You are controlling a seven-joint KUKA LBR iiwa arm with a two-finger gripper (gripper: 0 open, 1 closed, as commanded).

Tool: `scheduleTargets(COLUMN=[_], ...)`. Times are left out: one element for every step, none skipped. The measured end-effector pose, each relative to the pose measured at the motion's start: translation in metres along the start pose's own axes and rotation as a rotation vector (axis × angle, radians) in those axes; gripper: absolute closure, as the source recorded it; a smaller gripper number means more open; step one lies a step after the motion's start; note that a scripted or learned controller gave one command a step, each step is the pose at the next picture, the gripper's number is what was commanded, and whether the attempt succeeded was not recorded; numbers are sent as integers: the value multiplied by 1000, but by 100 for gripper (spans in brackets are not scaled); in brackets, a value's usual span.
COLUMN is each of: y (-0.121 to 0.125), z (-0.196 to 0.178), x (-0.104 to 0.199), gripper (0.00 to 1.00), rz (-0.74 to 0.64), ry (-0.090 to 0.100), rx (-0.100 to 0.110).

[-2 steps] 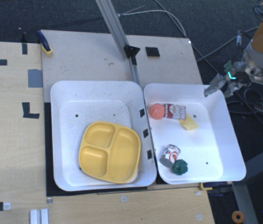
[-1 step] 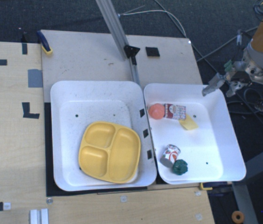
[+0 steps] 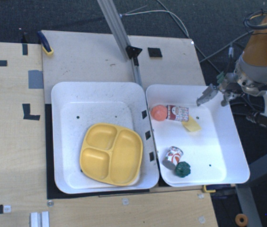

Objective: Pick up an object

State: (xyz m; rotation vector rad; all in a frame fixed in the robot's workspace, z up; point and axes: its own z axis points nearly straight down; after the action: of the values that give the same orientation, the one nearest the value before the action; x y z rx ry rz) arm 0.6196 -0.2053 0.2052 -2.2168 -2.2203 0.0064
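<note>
The right bin [image 3: 228,141] holds a small bottle with a red cap [image 3: 170,112] lying on its side near the far left corner. A yellow block [image 3: 191,125] rests just right of it. Closer to the front lie a crumpled red and white can [image 3: 173,156] and a dark green lump [image 3: 182,169], touching each other. My gripper [image 3: 214,100] hangs over the bin's far right rim, above and to the right of the yellow block. It is open, with nothing between its fingers.
In the left bin [image 3: 62,126] lies a yellow divided plate [image 3: 111,153], toward the front. A metal pole [image 3: 117,25] slants up from the gap between the bins at the back. Cables [image 3: 171,13] run behind the bench.
</note>
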Motion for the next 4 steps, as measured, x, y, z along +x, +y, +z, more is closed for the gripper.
scheduleTargets(y=[-4,-2,0,1], z=[45,105,90,45], x=[-3,4,5,0], gripper=[0,0,100,100], rz=[1,0,-2,0], ry=[0,0,1,-2], rx=[0,-4,-11,-9])
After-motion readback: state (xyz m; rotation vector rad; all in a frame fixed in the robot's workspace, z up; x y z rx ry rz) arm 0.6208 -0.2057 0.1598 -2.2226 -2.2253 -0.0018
